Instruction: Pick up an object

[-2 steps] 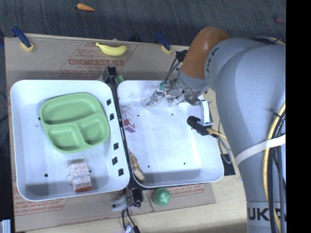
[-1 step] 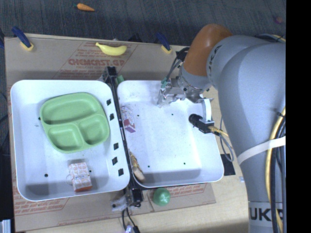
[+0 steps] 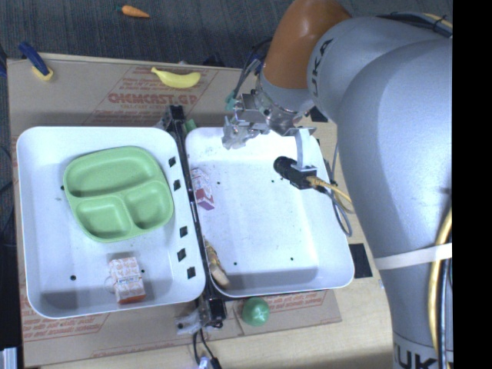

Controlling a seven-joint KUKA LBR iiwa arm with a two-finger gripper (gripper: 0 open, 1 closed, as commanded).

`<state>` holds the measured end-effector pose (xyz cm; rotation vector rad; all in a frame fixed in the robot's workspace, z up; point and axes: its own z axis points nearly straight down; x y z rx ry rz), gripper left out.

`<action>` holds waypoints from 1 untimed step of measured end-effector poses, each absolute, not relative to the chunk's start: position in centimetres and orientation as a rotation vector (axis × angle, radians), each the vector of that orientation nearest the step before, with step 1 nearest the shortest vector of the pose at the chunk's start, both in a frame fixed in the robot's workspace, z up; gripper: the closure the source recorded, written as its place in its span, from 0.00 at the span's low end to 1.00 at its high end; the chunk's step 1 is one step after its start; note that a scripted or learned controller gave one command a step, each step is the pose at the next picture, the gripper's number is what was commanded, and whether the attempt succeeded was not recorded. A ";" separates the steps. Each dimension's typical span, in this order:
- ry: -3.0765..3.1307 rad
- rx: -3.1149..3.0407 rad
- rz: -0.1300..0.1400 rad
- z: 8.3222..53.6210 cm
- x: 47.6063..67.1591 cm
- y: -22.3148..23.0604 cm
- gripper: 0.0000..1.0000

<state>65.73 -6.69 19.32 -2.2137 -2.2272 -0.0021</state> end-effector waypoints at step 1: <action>-2.225 -2.214 0.001 19.2 65.7 -6.8 0.00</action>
